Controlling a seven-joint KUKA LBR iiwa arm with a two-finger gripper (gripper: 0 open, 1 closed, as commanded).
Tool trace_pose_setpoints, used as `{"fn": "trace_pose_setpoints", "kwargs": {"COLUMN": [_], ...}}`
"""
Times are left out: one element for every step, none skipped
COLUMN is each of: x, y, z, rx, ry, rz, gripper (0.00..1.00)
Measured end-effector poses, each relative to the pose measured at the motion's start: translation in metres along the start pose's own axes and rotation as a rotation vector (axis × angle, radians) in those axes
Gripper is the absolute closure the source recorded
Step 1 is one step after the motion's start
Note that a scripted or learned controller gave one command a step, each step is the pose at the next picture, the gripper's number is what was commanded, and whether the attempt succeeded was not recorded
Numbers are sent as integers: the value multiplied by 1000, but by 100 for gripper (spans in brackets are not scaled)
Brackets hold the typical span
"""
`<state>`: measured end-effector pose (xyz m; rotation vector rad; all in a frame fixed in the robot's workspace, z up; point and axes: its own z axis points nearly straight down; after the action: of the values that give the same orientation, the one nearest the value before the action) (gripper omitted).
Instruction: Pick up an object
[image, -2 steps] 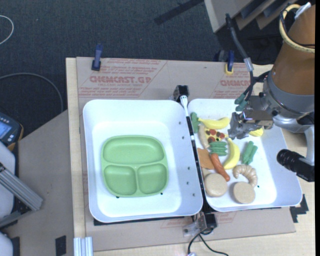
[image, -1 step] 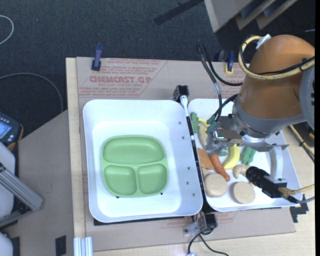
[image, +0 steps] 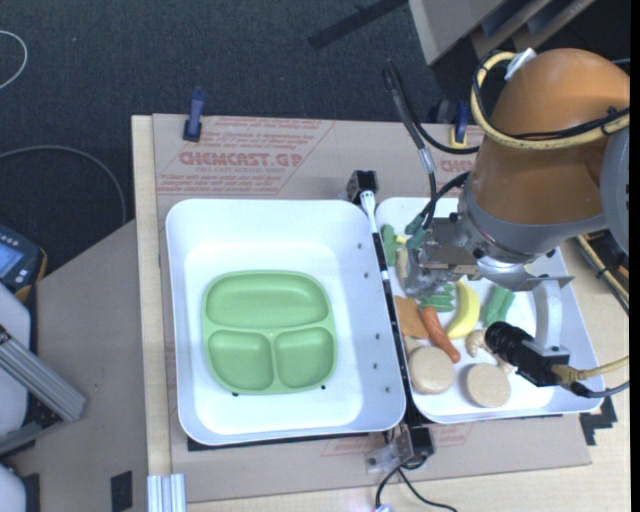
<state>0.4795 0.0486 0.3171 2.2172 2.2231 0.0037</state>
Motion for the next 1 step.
{"fn": "trace_pose_setpoints", "kwargs": {"x": [-1], "y": [1], "z": [-10], "rx": [-1], "ry": [0], "rz": [2], "gripper": [100]}}
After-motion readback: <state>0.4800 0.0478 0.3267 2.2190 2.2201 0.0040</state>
